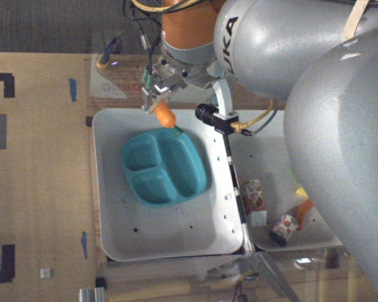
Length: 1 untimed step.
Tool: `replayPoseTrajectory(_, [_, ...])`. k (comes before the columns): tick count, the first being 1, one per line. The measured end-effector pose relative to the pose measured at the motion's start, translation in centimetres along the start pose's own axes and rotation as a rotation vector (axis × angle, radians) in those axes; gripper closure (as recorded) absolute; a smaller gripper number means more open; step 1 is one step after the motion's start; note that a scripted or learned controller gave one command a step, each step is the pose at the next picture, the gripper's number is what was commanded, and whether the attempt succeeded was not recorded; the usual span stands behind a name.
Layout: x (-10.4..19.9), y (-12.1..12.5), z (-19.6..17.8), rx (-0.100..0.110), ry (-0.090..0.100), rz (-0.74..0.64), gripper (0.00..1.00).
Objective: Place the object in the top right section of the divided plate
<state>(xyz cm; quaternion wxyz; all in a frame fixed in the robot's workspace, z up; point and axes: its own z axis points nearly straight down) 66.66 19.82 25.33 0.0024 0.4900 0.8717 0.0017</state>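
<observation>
A teal divided plate (165,167) lies in the left white bin (113,231), with two small sections toward the left and one large section on the right. An orange toy carrot with a green tip (166,116) hangs just above the plate's upper edge. My gripper (155,103) is shut on the carrot's upper end, directly over the bin's top part. The big grey arm with its orange band reaches in from the upper right.
The right bin (327,234) holds a small printed box (254,195), a little can (283,228) and an orange item (304,207), partly hidden by the arm. A black cable fitting (209,114) hangs beside the gripper. Blue tape marks dot the wooden bench at left.
</observation>
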Motion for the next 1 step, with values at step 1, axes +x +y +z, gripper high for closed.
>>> replayPoseTrajectory(1, [0.05,0.02,-0.03,0.000,0.000,-0.001,0.00])
